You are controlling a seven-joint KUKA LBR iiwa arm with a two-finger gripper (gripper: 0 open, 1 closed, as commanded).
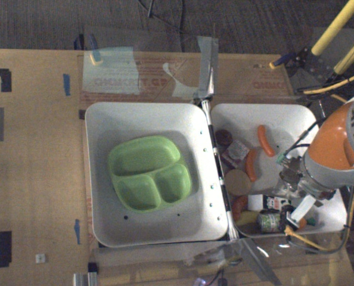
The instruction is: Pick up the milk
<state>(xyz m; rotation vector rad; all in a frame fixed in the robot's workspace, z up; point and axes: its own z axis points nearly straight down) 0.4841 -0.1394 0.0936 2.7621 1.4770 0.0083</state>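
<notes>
The milk (264, 202) is a small white carton with a dark printed label. It lies near the front of the right bin (296, 113), just above a green can (269, 221). My gripper (283, 189) reaches in from the right and hangs low over the carton's right end, under the grey wrist and orange band. The gripper's tip blends with the carton's label, and I cannot tell whether it touches the carton.
Around the milk lie two orange sausages (265, 140) (251, 164), a brown round disc (238, 182), a dark red round piece (223, 137), a small packet (237, 151) and a red item (240, 204). In the left bin (99, 159) sits a green divided tray (150, 173).
</notes>
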